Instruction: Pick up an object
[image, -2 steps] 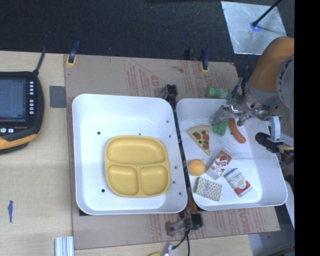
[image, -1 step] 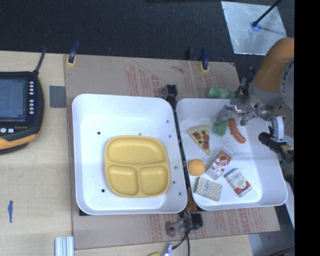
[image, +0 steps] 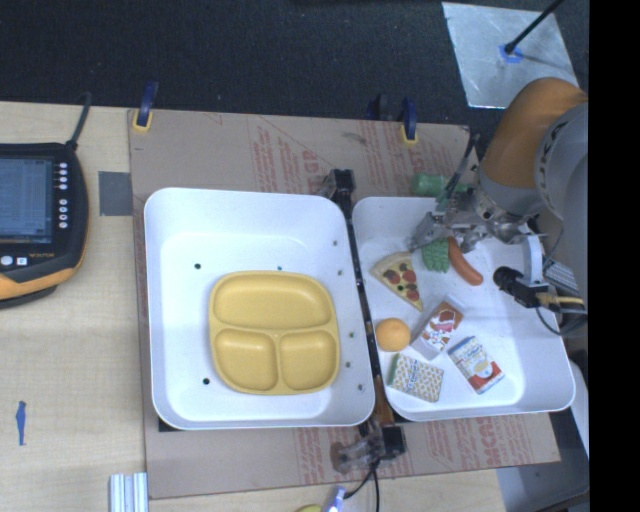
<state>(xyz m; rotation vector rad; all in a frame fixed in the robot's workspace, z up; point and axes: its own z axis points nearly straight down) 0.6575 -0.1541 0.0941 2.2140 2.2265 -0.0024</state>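
The arm comes in from the right of the frame and its gripper (image: 440, 232) hangs low over the upper part of the right bin (image: 545, 385), down among the things at the back. Just below it and a touch to the right lies a small sausage (image: 464, 264), its long axis running from upper left to lower right, and a green piece (image: 436, 256) sits right under the metal, touching or nearly so. I cannot tell from here how the gripper is set, since the tips blur into the clutter, and nothing is plainly held. Toward the bottom of the frame, well apart from the tool, lie a pizza slice (image: 398, 279), an orange ball (image: 393, 334) and three small cartons (image: 447, 350). The left bin (image: 175, 300) holds a yellow divided tray (image: 273, 331). My guess is the nearest candidates are the sausage and the green piece.
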